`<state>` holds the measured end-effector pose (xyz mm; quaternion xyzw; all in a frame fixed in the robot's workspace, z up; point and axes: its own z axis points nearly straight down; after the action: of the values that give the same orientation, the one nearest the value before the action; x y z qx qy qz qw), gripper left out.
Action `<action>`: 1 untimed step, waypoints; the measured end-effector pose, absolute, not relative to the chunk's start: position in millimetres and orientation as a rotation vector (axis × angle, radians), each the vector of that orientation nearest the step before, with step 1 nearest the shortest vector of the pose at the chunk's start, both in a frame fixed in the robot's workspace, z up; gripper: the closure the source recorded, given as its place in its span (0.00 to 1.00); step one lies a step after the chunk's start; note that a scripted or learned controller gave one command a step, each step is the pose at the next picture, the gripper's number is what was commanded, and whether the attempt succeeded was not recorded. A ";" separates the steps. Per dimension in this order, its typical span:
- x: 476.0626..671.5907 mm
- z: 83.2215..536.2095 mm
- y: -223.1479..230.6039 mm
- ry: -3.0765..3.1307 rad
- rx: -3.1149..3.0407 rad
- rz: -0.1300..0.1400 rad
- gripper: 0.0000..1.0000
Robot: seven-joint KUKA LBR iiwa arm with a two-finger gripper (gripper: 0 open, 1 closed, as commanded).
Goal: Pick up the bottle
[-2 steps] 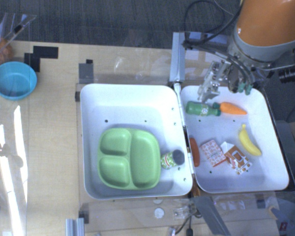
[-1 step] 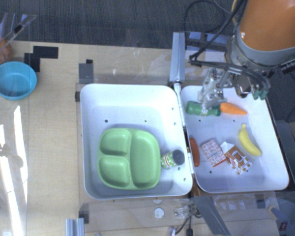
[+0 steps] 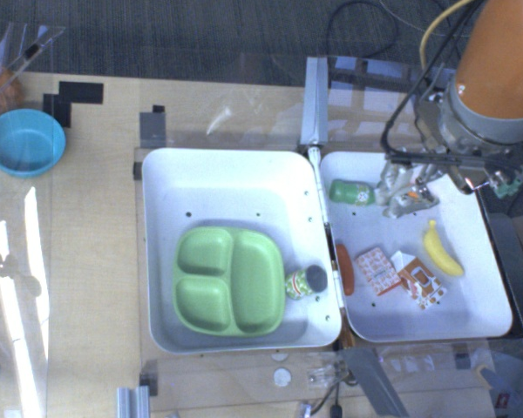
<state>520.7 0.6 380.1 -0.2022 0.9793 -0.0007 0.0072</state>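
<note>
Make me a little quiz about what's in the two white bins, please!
1. True or false: the green divided plate lies in the left bin.
2. Which thing lies nearest the gripper? A) the banana B) the green bottle C) the blue bowl
3. Fill in: the banana is in the ____ bin.

Key
1. True. It fills the lower part of that bin, with a small dark-capped container at its right edge.
2. B. The bottle lies on its side just left of the gripper, in the right bin.
3. Right.
</note>
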 end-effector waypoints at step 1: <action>575.7 419.7 28.4 3.066 -0.604 0.000 1.00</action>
<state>575.7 28.4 419.7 -0.1934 0.9811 -0.0002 0.0083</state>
